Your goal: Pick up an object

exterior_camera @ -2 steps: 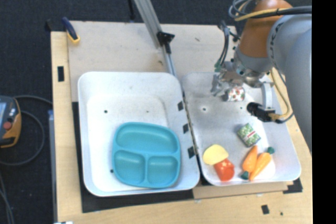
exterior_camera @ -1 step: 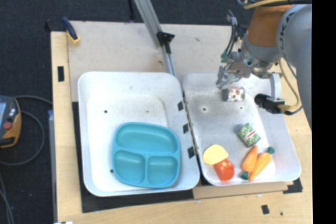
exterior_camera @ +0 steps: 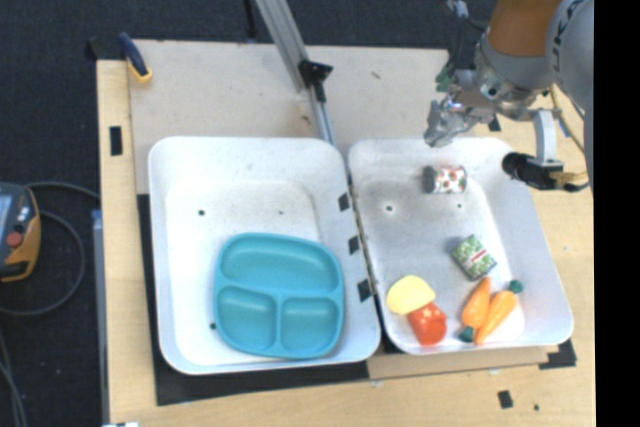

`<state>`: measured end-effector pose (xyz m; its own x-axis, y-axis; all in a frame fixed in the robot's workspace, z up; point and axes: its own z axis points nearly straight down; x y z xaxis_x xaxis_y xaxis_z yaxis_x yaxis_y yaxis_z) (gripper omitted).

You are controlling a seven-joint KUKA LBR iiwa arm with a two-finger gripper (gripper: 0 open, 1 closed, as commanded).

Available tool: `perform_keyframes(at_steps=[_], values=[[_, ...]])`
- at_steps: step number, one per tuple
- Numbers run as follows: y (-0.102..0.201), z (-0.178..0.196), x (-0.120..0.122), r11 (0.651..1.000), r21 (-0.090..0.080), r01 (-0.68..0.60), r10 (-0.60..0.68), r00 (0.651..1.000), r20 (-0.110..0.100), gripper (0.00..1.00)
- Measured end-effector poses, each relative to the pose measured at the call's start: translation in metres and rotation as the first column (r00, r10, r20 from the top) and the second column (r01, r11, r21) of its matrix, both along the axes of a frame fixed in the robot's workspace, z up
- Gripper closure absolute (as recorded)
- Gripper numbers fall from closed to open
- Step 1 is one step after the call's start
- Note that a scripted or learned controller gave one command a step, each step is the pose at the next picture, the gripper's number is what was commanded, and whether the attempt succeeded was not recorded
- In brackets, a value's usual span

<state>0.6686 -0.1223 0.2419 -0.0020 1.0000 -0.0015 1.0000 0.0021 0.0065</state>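
Observation:
My gripper (exterior_camera: pixel 441 132) hangs above the far edge of the right bin (exterior_camera: pixel 400 225), nothing visible between its fingers. Just below it a small can with a red-and-white label (exterior_camera: pixel 446 180) lies on its side in that bin. Further toward the front are a green box-like packet (exterior_camera: pixel 473 256), two toy carrots (exterior_camera: pixel 490 308), and a yellow piece (exterior_camera: pixel 410 294) touching a red pepper-like toy (exterior_camera: pixel 428 323).
The left bin (exterior_camera: pixel 200 185) holds a blue divided plate (exterior_camera: pixel 279 295) at its front. A slanted metal rail (exterior_camera: pixel 280 20) crosses the bench behind the bins. The bins meet along a central seam (exterior_camera: pixel 355 235).

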Motion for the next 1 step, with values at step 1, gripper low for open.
perform_keyframes(at_steps=[1], values=[[-0.0015,0.0312,0.001,1.0,0.0,-0.001,0.001,1.0,-0.001,1.0]])
